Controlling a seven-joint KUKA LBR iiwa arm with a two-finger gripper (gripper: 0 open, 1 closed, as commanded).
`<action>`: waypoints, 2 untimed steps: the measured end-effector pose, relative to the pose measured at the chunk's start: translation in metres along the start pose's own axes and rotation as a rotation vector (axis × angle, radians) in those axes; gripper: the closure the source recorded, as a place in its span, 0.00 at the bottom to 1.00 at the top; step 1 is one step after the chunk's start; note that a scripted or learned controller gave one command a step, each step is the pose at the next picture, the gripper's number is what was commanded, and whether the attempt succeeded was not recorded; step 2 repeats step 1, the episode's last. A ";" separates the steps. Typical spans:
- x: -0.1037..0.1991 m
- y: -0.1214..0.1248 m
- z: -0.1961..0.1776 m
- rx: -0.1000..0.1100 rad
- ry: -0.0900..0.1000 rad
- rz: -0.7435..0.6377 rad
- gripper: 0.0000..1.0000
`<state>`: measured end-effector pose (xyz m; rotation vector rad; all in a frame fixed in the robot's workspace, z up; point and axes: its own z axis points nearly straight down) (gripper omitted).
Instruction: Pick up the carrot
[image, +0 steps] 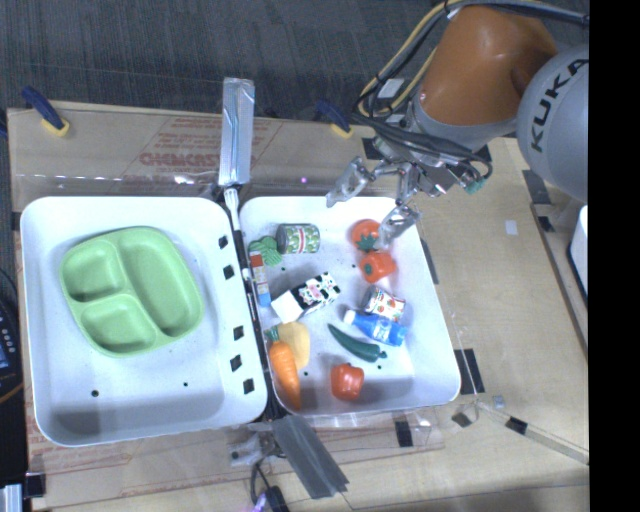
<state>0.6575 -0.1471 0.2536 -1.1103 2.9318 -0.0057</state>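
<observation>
The gripper (375, 200) hangs over the upper edge of the right bin (440, 340), at about 1 o'clock from that bin's centre, and its fingers (400, 222) stand spread apart with nothing between them. One finger reaches toward the bin's top rim at the left, the other comes down just beside a red tomato (365, 234). The grey arm (560, 100) with its orange band (485, 55) enters from 2 o'clock.

The carrot (284, 372) lies at about 7 o'clock in the right bin, close to the wall shared with the left bin (40, 300), its tip pointing toward the bottom rim — well apart from the gripper. Touching its upper end is a pale yellow piece (293, 337). At 3 o'clock from the carrot sits a red pepper (347, 381), with a dark green pepper (357, 346) just above it.

Further up the bin are a blue-and-white bottle (378, 328), a small carton (383, 303), a second tomato (378, 265), a black-and-white cow-patterned box (318, 291) and a green can (298, 238) on its side near 11 o'clock.

In the left bin rests a green divided plate (130, 290) — tilted, with three compartments. Both bins sit on the wooden surface (510, 300).
</observation>
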 end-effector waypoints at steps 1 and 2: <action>0.008 0.078 0.131 -0.006 0.004 -0.140 0.00; 0.008 0.078 0.131 -0.006 0.004 -0.140 0.00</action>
